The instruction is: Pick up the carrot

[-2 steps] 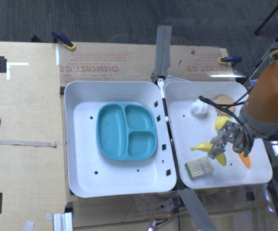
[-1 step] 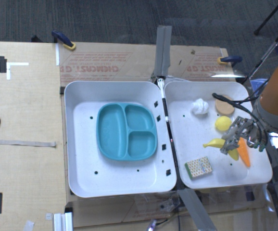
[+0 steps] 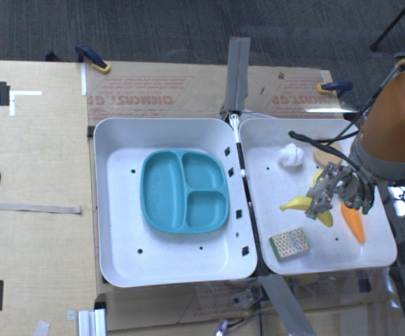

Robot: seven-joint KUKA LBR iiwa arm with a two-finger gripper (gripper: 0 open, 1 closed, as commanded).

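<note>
Two bins point(image 3: 118, 257) — carrot point(image 3: 354, 225) rightward

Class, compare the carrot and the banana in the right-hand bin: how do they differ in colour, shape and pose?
Colour: the carrot is orange, the banana yellow.
Shape: the carrot is straight and tapers to a point; the banana is curved.
Pose: the carrot lies pointing toward the bin's near right corner, while the banana lies more crosswise, left of it.
Both lie in the right bin, close under the gripper.
</note>
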